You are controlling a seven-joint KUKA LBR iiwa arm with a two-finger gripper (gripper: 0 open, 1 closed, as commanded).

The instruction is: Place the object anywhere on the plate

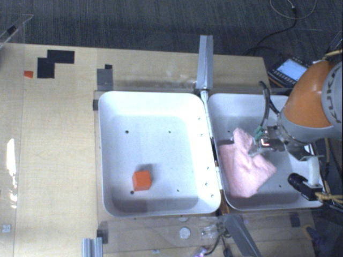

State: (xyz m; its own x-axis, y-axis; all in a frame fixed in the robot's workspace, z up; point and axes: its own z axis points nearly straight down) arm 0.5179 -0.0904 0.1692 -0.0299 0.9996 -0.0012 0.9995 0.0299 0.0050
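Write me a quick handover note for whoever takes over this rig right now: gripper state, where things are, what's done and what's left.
Gripper: low in the right bin, at the upper right edge of the pink cloth; whether it grips the cloth cannot be told.
Pink cloth: crumpled in the right bin, against its left wall.
Orange block: lying alone in the left bin, near the front.
Done: nothing visibly placed yet.
Left: confirm a grasp and set the object on the plate; I cannot pick out a plate here, so check the target first.
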